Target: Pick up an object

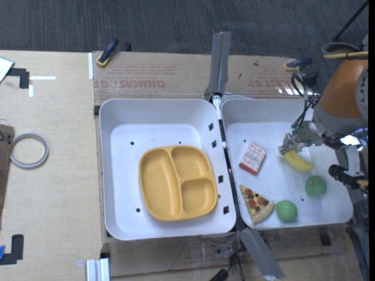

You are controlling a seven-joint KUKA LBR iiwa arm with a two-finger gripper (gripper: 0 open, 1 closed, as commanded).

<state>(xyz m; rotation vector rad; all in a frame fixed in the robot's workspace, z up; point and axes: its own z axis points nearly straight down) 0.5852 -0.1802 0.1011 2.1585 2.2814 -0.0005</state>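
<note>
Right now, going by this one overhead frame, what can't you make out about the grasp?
- Gripper: small and dark against the bin wall, so the finger state is unreadable.
- Banana: its upper end meets the gripper; contact or mere overlap can't be settled.
- Arm: cut off by the right edge.
- Small box: print too small to read.

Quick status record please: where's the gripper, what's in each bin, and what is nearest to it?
gripper: over the right bin, at the banana's upper end
fingers: state not clear from this angle
left bin: yellow divided plate
right bin: banana, small red-and-white box, pizza slice toy, two green round fruits
nearest item: banana
bench, left of the bins: tape roll
</note>
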